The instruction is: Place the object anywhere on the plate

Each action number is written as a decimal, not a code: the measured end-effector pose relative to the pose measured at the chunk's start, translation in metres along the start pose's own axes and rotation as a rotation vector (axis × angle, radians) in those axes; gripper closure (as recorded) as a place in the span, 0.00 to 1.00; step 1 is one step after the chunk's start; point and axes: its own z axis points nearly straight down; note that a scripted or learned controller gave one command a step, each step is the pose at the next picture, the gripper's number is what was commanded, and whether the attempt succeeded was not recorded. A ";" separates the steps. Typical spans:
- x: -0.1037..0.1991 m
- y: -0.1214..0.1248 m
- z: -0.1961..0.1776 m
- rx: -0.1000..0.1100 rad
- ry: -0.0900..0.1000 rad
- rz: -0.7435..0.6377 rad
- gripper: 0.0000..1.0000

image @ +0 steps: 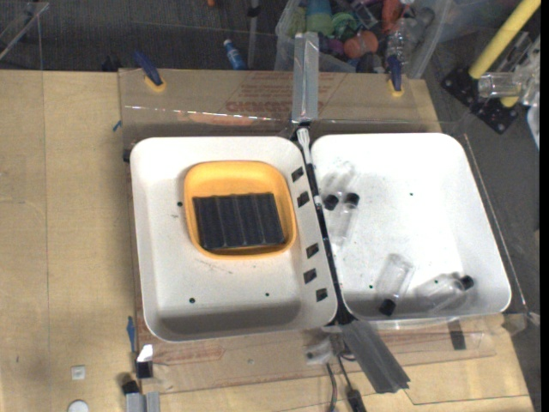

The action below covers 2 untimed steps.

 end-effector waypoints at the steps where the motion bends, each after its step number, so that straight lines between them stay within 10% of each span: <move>1: -0.005 0.002 0.000 0.000 -0.001 -0.112 1.00; 2: -0.007 0.002 0.000 0.000 -0.002 -0.432 1.00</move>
